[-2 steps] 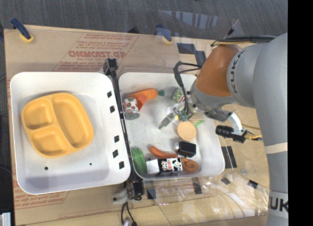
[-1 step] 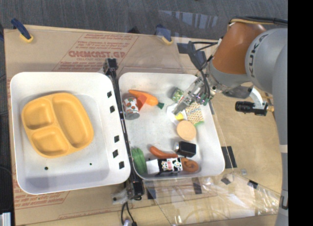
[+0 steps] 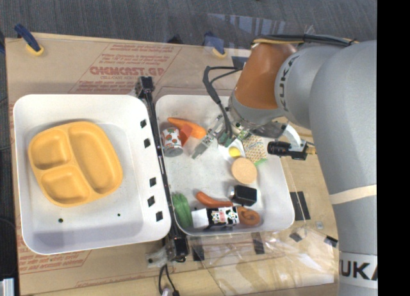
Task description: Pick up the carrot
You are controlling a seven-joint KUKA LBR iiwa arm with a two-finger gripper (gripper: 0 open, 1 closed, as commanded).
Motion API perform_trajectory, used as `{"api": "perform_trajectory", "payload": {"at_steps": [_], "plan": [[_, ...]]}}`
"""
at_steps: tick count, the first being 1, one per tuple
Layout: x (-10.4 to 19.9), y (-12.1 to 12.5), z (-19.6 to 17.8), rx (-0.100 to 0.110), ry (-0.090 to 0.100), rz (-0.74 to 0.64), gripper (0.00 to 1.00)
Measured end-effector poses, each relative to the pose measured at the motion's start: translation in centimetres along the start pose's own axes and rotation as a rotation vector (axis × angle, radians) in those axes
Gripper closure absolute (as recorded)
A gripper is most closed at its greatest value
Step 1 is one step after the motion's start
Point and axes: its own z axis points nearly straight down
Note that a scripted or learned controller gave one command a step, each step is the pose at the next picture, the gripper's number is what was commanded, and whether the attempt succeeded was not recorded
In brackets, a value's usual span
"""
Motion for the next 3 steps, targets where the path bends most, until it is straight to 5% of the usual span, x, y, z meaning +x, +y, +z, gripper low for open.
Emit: {"api": "perform_trajectory", "payload": {"at_steps": [1, 2, 3], "plan": [[-0.1, 3.5, -0.4, 0.002, -0.011, 0.284, 0.00], [-0.2, 3.6, -1.5, 0.001, -0.014, 0.276, 1.00], [7.2, 10.4, -10.5, -0.007, -0.007, 0.597, 1.00]]}}
